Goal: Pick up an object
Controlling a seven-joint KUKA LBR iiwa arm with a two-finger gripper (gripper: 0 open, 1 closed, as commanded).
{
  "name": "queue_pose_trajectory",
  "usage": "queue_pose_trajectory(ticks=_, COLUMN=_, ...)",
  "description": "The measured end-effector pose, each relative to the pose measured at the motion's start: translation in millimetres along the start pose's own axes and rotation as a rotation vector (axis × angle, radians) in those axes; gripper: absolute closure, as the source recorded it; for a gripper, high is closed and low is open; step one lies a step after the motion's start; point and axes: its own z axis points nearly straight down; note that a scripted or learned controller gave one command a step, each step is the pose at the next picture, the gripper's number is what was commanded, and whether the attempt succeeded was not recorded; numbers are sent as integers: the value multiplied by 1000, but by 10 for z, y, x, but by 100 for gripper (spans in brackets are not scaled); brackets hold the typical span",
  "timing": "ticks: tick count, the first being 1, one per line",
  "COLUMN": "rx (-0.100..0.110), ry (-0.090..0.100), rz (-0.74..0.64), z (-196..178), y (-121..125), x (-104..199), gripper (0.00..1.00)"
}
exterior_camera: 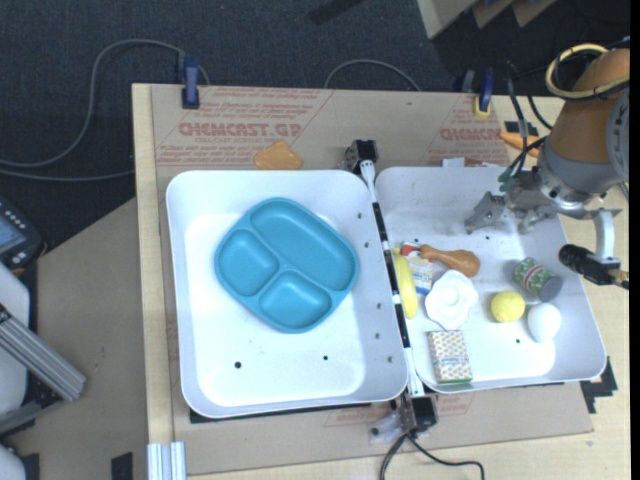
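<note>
Seen from above at a slant, a pale wooden desk (150,268) carries two shallow white plastic bins side by side. The left bin (200,368) holds a sky-blue moulded plastic plate with three compartments (286,264), lying near the bin's middle. The right bin (575,353) holds the loose pieces: a tan toy drumstick (452,259) toward nine o'clock, a long yellow banana-shaped toy (405,286) hard against the nine o'clock wall, a white rounded lid-like piece (451,299) at the centre, a small yellow ball (507,307) just beside it at three o'clock, a white egg-shaped toy (544,321) near the four o'clock rim, a small green-and-grey tin (535,276) lying on its side toward three o'clock, and a small printed carton (450,356) at six o'clock. The grey arm with its orange band enters from two o'clock, and its grey metal claw (495,213) hangs over bare bin floor near twelve o'clock with its prongs splayed wide and nothing between them. The yellow ball looks the likeliest pick: probably light and fairly firm, though round and prone to rolling, so a pinch across its widest middle seems safest. The egg looks smoother and likelier to slip.
</note>
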Motion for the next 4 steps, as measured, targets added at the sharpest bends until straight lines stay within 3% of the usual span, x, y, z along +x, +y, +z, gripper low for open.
queue_pose_trajectory(ticks=1, rx=-6, ry=2, rz=-4, z=237, y=-740, x=-21, gripper=0)
queue_pose_trajectory(ticks=2, rx=-10, ry=3, rz=-7, z=225, y=-1237, x=259, gripper=0)
queue_pose_trajectory(ticks=3, rx=-17, ry=-1, rz=-6, z=121, y=-1208, x=248, gripper=100)
queue_pose_trajectory(ticks=4, rx=-16, ry=0, rz=-6, z=127, y=-1211, x=249, gripper=0)
